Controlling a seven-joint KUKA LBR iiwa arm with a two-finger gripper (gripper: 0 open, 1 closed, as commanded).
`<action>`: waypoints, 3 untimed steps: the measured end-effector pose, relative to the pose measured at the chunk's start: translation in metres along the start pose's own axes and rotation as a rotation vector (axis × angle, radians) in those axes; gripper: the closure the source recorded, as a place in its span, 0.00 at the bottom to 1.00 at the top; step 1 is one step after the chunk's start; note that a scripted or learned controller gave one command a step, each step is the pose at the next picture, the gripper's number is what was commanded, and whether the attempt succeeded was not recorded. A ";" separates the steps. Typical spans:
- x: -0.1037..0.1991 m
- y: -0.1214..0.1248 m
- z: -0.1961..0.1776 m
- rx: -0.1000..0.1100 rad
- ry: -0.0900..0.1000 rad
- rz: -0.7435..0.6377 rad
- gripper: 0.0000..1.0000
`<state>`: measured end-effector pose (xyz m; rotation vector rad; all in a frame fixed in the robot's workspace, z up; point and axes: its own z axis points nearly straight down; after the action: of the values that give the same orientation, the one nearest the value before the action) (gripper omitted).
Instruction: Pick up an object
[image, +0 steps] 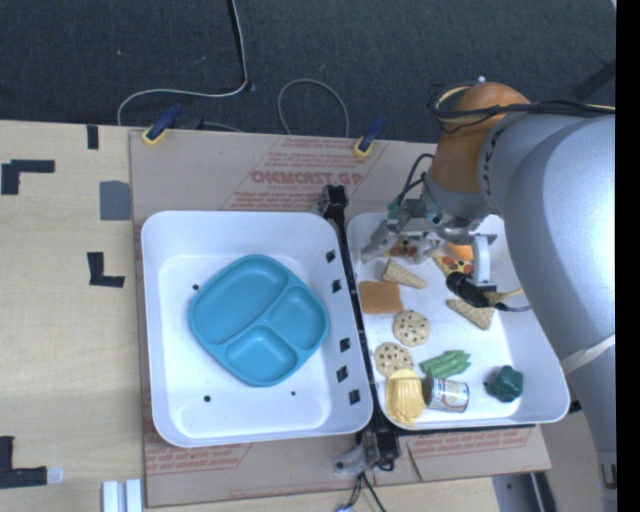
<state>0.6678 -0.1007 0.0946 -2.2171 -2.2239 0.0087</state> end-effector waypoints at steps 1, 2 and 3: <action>-0.007 -0.055 0.008 -0.010 0.002 0.004 0.00; 0.008 -0.001 0.000 -0.007 0.003 -0.001 0.00; -0.003 -0.067 0.008 -0.010 0.002 0.005 0.00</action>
<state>0.6003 -0.1035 0.0871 -2.2261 -2.2226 -0.0047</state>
